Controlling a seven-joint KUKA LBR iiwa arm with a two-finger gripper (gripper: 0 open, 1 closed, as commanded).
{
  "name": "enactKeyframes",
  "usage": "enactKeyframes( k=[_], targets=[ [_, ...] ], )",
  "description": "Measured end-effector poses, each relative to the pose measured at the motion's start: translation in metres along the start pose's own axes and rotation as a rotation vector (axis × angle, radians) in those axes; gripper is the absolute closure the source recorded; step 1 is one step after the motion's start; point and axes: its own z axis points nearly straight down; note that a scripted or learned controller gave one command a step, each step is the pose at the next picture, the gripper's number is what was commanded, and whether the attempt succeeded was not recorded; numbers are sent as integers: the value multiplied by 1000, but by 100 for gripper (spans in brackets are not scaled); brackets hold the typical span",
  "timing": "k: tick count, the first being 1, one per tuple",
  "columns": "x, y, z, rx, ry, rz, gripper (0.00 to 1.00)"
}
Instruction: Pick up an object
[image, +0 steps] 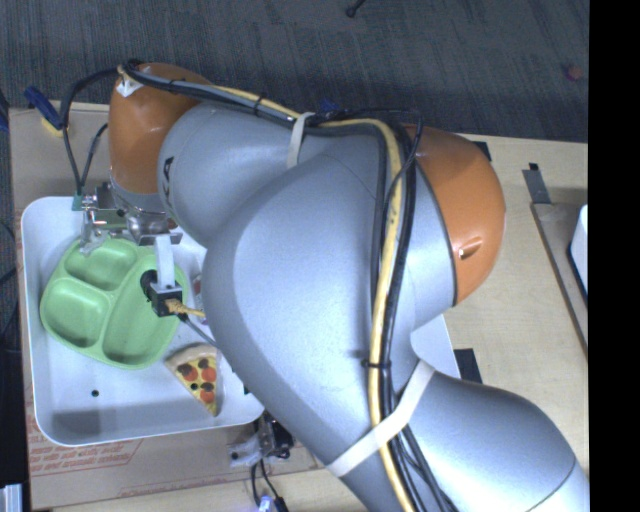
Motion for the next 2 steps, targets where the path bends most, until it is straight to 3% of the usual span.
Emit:
enactKeyframes(
  k=[1, 2],
  targets=[
    [6, -72, -4, -13, -14, 3, 0],
    [17, -141, 0, 2, 3, 4, 0]
  ],
)
